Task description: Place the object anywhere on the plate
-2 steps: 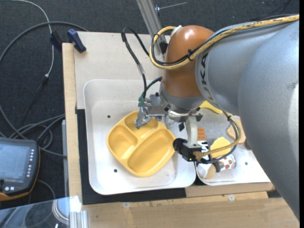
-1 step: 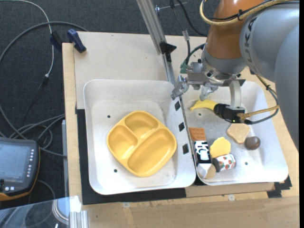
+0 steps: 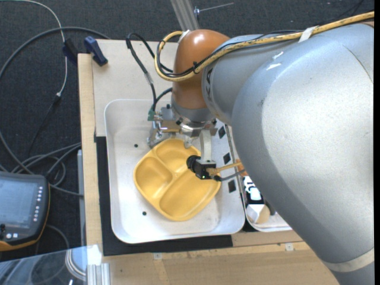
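While near yellow plate [image 3: 169,189], claw [image 3: 173,136].

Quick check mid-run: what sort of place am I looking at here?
Probably a robotics lab test station: a teach pendant beside the bench, loose cables across dark carpet, and a yellow divided plate in a white bin.

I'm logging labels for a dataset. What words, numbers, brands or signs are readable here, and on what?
Nothing reads clearly enough to quote.
Teach pendant: screen and keys too blurred to read.
Black-and-white object beside the arm: marks too small to read.
Yellow divided plate: no print visible.
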